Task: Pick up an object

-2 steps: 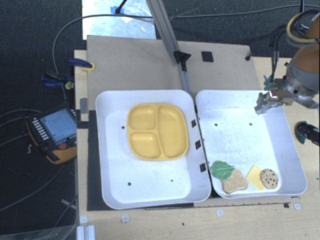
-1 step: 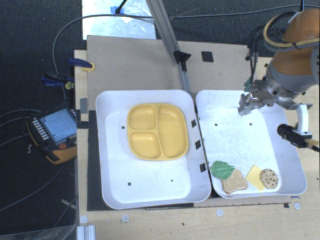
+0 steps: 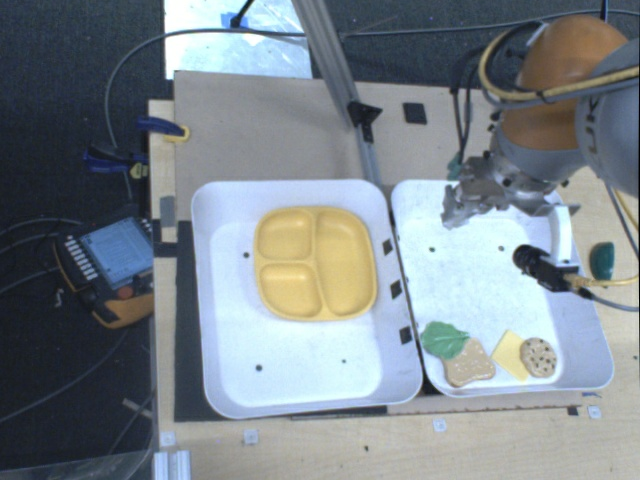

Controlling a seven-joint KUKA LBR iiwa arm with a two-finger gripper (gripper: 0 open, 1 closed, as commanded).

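Note:
Along the front edge of the right bin lie a green lettuce leaf, a slice of toast, a yellow cheese slice and a round chocolate-chip cookie. My gripper hangs over the back left part of that bin, well away from these items. Nothing is visible in it. The grey arm with its orange band reaches in from the upper right.
A yellow divided plate sits in the left bin. A black cylinder with a cable and a white bracket hang near the right bin's right side. A metal pole slants across the back.

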